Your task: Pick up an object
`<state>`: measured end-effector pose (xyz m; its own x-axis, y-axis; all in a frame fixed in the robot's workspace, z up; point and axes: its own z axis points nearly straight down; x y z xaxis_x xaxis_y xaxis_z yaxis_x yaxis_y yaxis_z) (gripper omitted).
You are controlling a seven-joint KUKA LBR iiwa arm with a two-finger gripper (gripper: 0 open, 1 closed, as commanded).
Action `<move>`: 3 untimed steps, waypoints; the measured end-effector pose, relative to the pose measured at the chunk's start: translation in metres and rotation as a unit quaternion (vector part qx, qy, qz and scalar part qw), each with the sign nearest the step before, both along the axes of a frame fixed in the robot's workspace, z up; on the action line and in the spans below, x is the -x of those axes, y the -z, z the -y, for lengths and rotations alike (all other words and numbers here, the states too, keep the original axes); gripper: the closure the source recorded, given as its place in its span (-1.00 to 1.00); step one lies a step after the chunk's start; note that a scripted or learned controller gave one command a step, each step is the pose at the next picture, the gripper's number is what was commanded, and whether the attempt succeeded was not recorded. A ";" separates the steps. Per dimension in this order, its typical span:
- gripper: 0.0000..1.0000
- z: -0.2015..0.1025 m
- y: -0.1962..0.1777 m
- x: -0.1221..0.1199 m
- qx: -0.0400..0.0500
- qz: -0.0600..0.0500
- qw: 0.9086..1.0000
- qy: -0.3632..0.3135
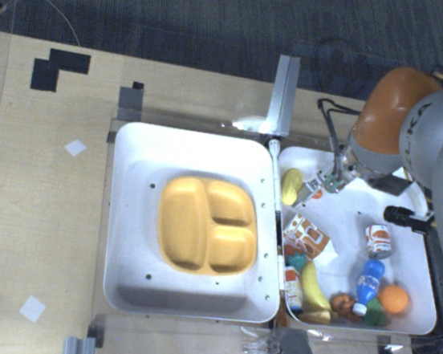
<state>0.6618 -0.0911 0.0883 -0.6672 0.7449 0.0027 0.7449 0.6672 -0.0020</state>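
Camera view: arm bent over right bin, end effector low.

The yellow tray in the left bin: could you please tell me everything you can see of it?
The yellow tray lies flat near the middle of the left bin, resting on its white floor. It looks like matte plastic with rounded corners, split into three compartments: one long one on its left, two smaller ones on its right. Nothing lies in it or touches it.
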 end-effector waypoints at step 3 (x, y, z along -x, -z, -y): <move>1.00 -0.028 -0.101 0.003 0.000 0.007 0.987 0.158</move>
